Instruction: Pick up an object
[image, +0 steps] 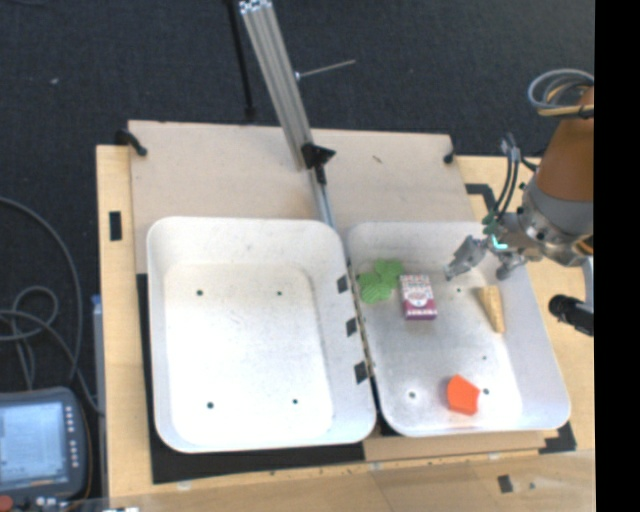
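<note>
The tool (486, 258) hung over the upper right part of the right bin (535, 400), its two fingers spread apart with nothing between them. It was released, then, and stood above bare white floor rather than over any one object. That suited a program about to choose a target: from there every item in the bin lay within a short reach.

Four things lay in that bin. A tan cone (490, 306) rested just below the tool, near the right wall, its length running up and down the view. A pink box (418, 297) lay toward the middle, and a green lump (379, 283) sat just beside it on the left, close to the bin's left wall. An orange block (462, 394) lay well apart from the rest, near the lower rim.

The cone looked the nearest candidate, though its taper could let it slip out of a pinch. The box and the green lump were close enough that a finger coming down between them might nudge one while closing on the other. The block had free room on all sides and seemed the easiest grasp.

The left bin (160, 300) stood alongside on the counter (118, 330). A slanted metal pole (282, 85) crossed above the seam between the bins, and cables (40, 300) lay off to the left, both away from the arm's likely path.
</note>
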